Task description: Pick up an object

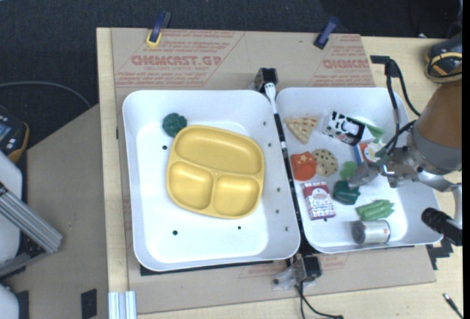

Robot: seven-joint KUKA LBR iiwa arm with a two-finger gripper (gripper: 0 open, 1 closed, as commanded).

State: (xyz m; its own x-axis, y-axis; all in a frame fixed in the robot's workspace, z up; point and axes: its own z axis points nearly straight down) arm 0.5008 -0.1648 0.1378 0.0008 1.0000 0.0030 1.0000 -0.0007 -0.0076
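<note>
The dark green toy [346,192] lies in the right bin [411,237], just beside the gripper [365,173], with a red carton [319,201], cookie [324,161] and green pepper [374,209] close by. I cannot tell how the gripper is set. With things packed this tightly, it might well nudge a neighbour or close on nothing. The table's [220,60] board reads "CHEMCAST GP".
</note>
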